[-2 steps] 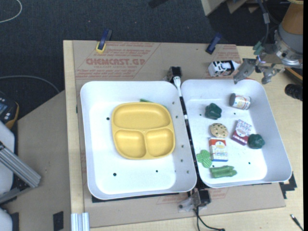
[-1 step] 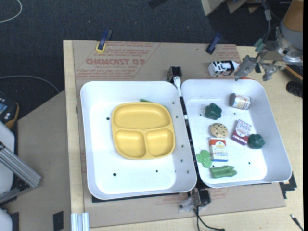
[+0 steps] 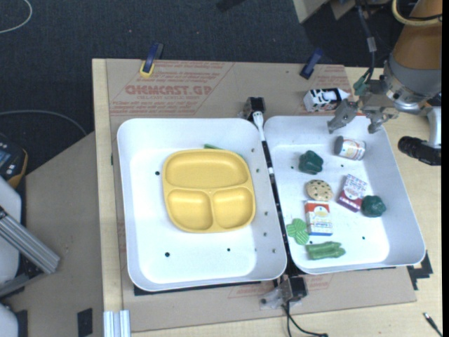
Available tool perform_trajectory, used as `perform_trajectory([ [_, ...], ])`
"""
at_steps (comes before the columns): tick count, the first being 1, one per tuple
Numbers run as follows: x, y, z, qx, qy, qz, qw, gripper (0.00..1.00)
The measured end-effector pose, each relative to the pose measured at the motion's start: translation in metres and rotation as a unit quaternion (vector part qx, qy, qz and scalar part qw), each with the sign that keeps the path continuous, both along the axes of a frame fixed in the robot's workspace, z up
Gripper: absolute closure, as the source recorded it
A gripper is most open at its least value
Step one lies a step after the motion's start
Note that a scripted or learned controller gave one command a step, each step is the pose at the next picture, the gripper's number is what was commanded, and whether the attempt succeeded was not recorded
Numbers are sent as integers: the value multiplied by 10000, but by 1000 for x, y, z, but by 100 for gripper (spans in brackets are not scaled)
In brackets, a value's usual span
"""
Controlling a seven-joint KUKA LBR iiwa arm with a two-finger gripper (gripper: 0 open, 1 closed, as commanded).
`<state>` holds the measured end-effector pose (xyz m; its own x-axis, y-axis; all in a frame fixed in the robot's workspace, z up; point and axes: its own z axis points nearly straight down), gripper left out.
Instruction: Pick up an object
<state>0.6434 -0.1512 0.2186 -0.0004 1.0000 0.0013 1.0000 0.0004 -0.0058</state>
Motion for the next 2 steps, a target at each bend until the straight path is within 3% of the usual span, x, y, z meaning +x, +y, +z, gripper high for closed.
perform_trajectory([
  [2,-4,10,-108,2,-4,3,10000,0],
])
